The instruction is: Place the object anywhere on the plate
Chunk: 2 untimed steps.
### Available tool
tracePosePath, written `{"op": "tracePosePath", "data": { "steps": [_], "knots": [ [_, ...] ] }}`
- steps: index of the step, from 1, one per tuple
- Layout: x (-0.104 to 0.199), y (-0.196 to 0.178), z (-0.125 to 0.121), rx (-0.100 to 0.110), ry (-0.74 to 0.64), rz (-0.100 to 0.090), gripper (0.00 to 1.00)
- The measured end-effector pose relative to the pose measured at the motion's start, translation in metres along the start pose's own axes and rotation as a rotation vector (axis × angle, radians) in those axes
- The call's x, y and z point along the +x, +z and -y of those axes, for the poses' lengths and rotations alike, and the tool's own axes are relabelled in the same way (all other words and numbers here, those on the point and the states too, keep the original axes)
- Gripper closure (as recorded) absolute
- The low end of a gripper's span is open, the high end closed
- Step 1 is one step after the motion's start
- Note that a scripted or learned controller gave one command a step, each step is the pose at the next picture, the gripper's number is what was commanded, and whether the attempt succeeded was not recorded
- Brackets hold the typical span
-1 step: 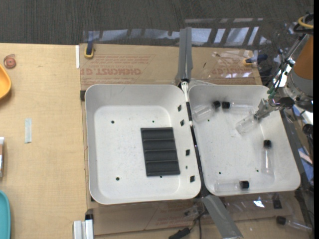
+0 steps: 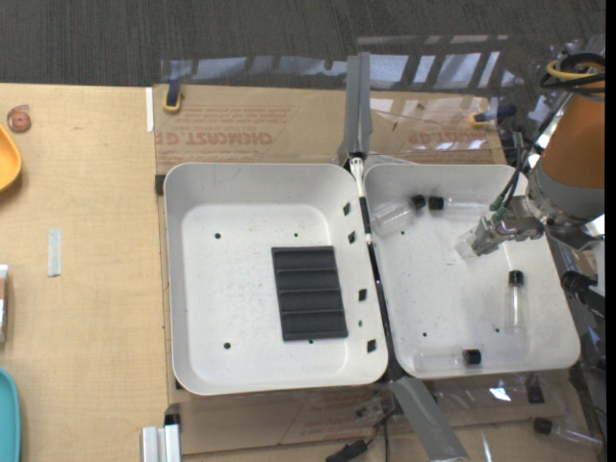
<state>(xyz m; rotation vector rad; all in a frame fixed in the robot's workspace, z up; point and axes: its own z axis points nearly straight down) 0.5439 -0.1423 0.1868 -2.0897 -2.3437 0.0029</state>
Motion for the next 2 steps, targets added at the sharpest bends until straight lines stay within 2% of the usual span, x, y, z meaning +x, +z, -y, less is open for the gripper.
{"op": "tracePosePath", "data": {
  "steps": [1,2],
  "knots": [
    [0.084,-0.038,0.014,-0.001,-0.022,0.000,1.00],
    [0.142,-0.003,0.011,0.002,0.160,0.000,1.00]
  ]
}}
